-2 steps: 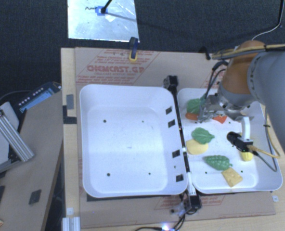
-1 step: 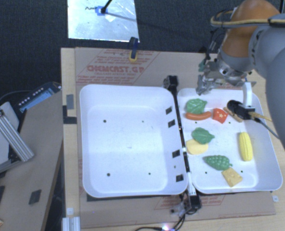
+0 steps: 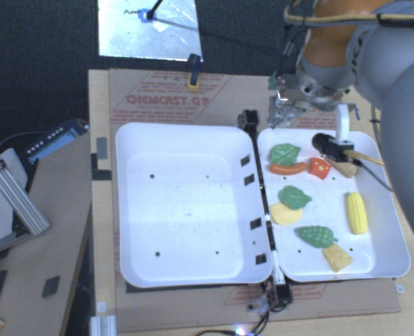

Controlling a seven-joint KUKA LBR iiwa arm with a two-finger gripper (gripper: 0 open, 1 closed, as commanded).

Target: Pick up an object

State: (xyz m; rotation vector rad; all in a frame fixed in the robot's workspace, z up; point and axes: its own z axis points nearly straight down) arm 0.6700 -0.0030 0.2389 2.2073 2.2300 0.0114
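White right bin (image 3: 383,249), my gripper (image 3: 282,116) by its far left corner, spread I cannot tell, leaf (image 3: 284,152), carrot (image 3: 289,167), corn (image 3: 357,213), cracker (image 3: 338,258) inside, bare floor around corn, left bin (image 3: 186,208) alongside, walls touching.

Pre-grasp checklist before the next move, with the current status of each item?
1. Objects available: ok, several toy foods lie in the right bin.
2. End effector over a target: not ok, it sits at that bin's far rim.
3. Isolated candidate: ok, the yellow corn lies apart from its neighbours.
4. Nearest candidate free of neighbours: not ok, the green leaf lies against the orange piece.
5. End effector already holding something: cannot tell.
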